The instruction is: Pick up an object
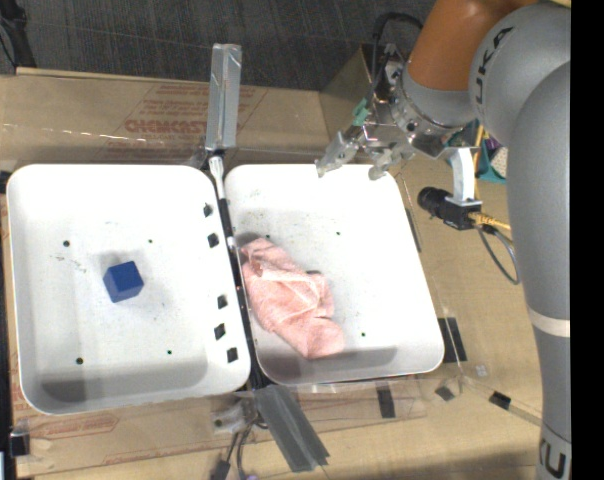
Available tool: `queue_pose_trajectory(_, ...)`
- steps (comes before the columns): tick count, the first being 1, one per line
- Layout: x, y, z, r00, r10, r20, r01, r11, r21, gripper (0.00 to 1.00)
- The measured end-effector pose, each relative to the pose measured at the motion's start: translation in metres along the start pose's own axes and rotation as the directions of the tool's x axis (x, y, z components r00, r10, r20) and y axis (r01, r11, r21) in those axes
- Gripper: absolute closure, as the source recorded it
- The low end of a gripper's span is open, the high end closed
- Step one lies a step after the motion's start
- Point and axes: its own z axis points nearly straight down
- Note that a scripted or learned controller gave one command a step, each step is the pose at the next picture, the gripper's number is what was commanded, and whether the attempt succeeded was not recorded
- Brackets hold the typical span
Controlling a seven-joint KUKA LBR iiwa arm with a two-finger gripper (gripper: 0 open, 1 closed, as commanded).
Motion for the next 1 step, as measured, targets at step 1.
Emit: queue_pose_trajectory(1, -0.0272, 0.0052, 0.0652, 0.999, -0.039, 0.000, 0.039, 0.999, 0.000, 0.00)
